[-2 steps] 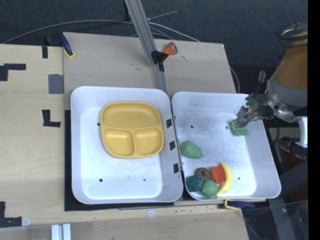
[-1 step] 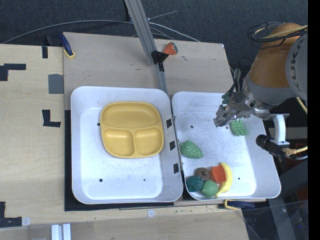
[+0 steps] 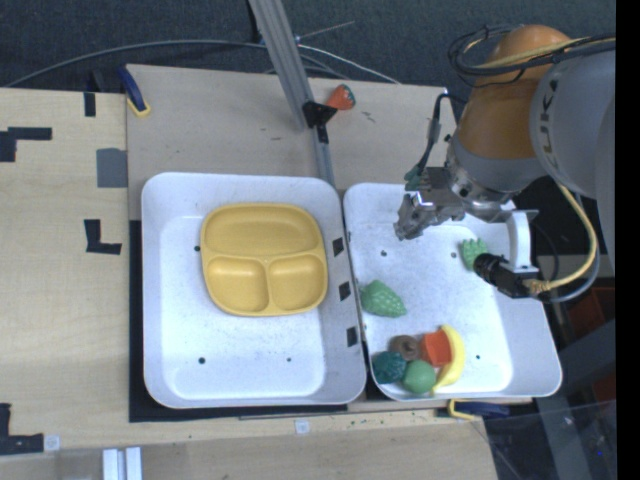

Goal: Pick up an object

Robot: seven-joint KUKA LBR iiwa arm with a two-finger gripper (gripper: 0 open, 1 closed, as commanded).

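Observation:
My gripper [image 3: 408, 223] hangs over the upper left part of the right bin [image 3: 520, 373], fingers pointing down with nothing visible between them. A green leafy toy [image 3: 383, 299] lies below it near the bin's left wall. A small light-green piece [image 3: 471, 253] sits to the gripper's right, beside the black cable fitting. At the bin's front lies a cluster: a yellow banana [image 3: 453, 356], a red block [image 3: 437, 348], a brown ring [image 3: 405, 346], a teal piece [image 3: 389, 367] and a green round piece [image 3: 421, 377].
The left bin [image 3: 165, 298] holds a yellow divided tray [image 3: 265, 258]. A grey pole [image 3: 285, 53] with a black and orange clamp [image 3: 330, 103] rises behind the bins. The arm's body and cables crowd the right bin's far right side.

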